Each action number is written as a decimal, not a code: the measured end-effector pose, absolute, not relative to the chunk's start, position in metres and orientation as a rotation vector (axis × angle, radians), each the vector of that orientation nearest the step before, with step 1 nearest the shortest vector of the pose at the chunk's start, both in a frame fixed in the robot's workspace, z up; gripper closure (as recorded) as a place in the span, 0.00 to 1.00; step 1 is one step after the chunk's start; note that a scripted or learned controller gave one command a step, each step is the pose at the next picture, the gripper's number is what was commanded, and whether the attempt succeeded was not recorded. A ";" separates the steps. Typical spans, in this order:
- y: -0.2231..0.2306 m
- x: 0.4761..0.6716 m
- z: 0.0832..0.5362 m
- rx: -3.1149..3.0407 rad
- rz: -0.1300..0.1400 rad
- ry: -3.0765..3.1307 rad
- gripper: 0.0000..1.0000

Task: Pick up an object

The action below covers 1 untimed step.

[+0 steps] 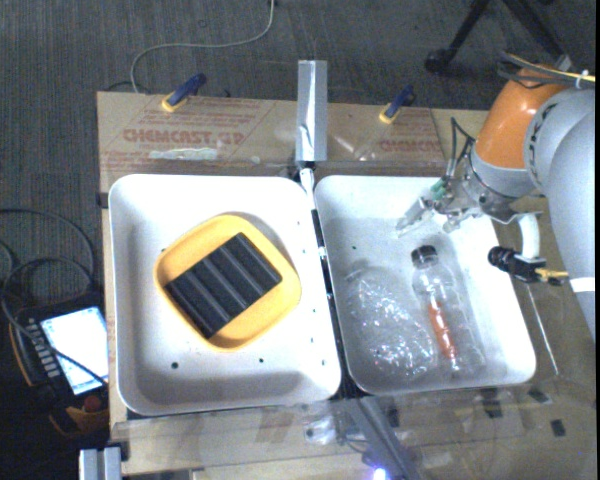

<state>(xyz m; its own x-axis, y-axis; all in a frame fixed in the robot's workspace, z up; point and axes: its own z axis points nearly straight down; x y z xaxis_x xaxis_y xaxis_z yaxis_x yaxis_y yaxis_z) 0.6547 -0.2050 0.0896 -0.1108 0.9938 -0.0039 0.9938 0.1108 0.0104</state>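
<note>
Gripper (427,213) positioned over the far part of the right bin (380,193), fingers spread apart, nothing between them. A clear plastic bottle (442,311) with a dark cap lies flat in that bin, just beside a crumpled clear bag (385,323). Left bin (140,208) contains a yellow-rimmed black ridged tray (227,280).

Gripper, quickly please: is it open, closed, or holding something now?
Gripper: open, holding nothing, above the right bin, just beyond the cap of the clear bottle.

Robotics lab, clamped cardboard bench (210,133), two white bins (130,268), loose cables (40,228) on grey carpet (60,28)
</note>
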 end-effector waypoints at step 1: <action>-0.209 0.607 0.094 2.025 0.028 2.366 0.00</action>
<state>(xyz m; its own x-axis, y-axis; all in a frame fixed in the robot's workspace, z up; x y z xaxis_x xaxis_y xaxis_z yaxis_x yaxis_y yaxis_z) 0.6072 -0.2088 0.0937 -0.1543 0.9880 -0.0093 0.9875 0.1545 0.0312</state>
